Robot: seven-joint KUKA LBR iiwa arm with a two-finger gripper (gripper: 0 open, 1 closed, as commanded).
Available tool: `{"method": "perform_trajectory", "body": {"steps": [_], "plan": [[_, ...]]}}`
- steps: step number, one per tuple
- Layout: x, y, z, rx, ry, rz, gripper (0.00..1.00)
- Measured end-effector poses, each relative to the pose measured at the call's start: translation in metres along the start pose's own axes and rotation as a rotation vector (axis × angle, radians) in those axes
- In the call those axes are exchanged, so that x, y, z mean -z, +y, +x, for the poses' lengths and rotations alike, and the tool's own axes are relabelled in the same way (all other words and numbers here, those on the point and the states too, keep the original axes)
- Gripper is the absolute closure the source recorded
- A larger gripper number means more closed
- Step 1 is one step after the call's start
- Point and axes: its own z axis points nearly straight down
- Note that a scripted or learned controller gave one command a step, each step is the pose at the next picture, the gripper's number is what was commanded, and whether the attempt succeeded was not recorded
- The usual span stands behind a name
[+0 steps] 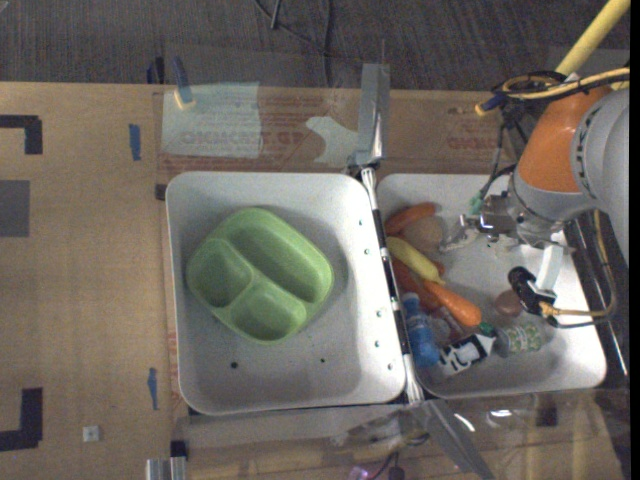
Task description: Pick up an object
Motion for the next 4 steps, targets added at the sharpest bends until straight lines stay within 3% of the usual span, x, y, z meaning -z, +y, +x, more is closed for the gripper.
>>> {"method": "perform_trajectory", "body": {"steps": [1, 2, 3, 4], "plan": [[-0.001, 0.052, -0.004, -0.083, 0.0, 0.003, 0.0], [0.06, 0.056, -0.052, -0.222, -0.001, 0.004, 0.0], [-0.001, 0.039, 0.05, -0.153, 0.001, 0.002, 0.0], [0.028, 0.052, -0.015, -0.104, 0.0, 0.003, 0.0]]}}
